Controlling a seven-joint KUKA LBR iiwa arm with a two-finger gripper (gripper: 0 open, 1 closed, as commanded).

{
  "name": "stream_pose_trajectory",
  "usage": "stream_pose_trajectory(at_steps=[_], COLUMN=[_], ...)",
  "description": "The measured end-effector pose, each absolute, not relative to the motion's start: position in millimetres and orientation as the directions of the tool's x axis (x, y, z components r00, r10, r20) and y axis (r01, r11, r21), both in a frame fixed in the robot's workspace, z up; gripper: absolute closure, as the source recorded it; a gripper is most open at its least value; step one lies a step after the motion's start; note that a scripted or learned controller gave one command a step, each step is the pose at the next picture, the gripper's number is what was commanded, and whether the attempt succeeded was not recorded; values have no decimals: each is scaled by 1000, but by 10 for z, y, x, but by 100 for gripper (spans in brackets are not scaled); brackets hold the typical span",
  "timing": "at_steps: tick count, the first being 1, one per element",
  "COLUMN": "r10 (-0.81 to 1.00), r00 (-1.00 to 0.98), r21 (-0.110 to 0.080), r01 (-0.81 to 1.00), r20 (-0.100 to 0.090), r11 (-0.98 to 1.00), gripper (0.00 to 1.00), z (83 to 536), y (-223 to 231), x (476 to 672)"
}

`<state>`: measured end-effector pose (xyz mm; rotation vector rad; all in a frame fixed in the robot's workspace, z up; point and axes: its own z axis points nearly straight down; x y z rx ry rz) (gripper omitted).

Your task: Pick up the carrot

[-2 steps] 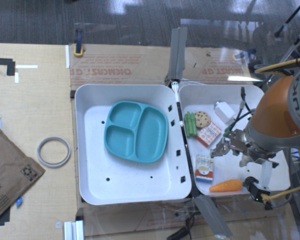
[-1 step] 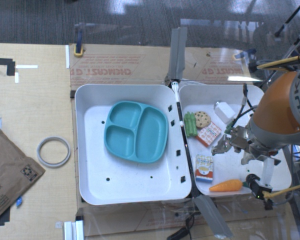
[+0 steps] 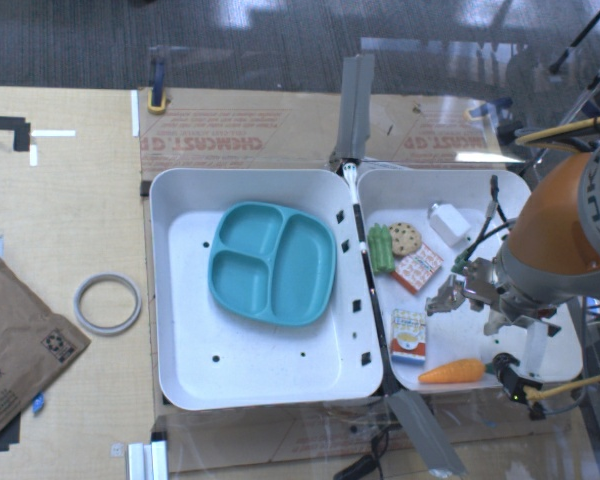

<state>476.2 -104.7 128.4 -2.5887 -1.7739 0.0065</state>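
Left bin (image 3: 175, 298): teal divided plate (image 3: 273, 264) centred. Right bin (image 3: 400, 180): carrot (image 3: 451, 372) along near edge. Gripper (image 3: 458, 290) above; jaw state unreadable.

Carrot (image 3: 451, 372) open above; juice carton (image 3: 408, 335) just beside.

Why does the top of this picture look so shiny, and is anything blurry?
In the camera view, pale streaks of glare lie on the dark floor above the bench; the carrot and teal plate look sharp and evenly lit, while the end effector looks slightly soft.
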Motion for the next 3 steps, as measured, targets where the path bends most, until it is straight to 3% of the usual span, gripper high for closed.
stream_pose_trajectory(at_steps=[1, 2, 3], r10=[955, 901, 951], r00=[297, 433, 308], r21=[-2, -6, -4], r01=[955, 901, 951], r20=[-2, -2, -1], r11=[-297, -433, -308], gripper=[0, 0, 0], z=[1976, 1274, 1334], y=[-1160, -994, -976], x=[4776, 4756, 4769])
